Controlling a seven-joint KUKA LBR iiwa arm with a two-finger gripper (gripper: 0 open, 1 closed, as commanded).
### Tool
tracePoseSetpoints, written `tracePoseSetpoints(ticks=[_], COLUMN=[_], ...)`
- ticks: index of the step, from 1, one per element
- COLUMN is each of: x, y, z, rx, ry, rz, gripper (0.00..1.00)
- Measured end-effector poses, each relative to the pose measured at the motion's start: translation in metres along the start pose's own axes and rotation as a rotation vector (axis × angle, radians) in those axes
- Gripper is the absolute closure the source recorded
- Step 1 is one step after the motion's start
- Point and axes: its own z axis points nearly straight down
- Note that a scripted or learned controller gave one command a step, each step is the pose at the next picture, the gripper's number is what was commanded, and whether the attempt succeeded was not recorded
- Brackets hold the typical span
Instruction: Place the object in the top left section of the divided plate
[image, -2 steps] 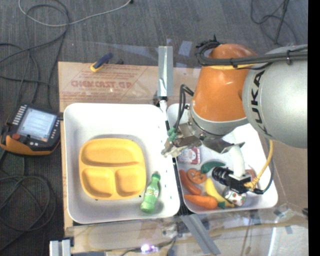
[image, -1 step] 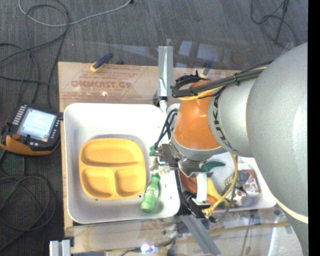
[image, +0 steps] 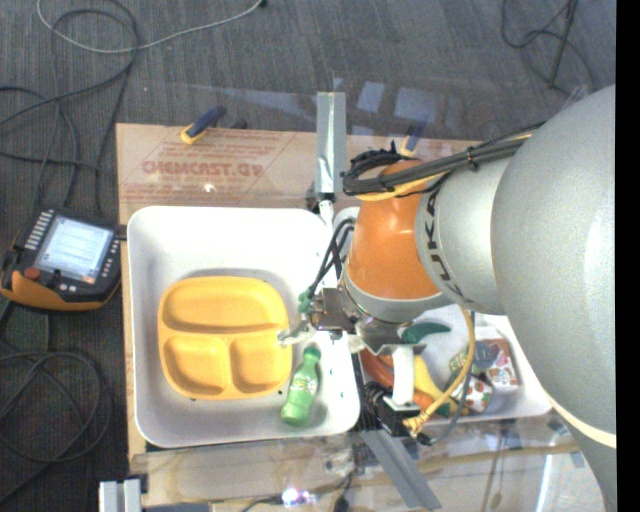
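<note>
Centre frame: gripper (image: 318, 322) over left bin's (image: 150, 260) right rim | finger state: cannot tell | green bottle (image: 301, 385) beside yellow divided plate (image: 222, 336), lower centre

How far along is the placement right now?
Done: nothing is on the yellow divided plate, and its top left section is bare. In hand: the gripper is low at the plate's right edge, directly above the green bottle in the left bin. Left: grasping, carrying and releasing.
</note>
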Motion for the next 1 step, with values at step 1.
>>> tracePoseSetpoints(ticks=[1], x=[0.0008], y=[-0.0005], z=[-0.0064], rx=[0.007], ry=[0.0], rz=[-0.002], gripper=[1.0])
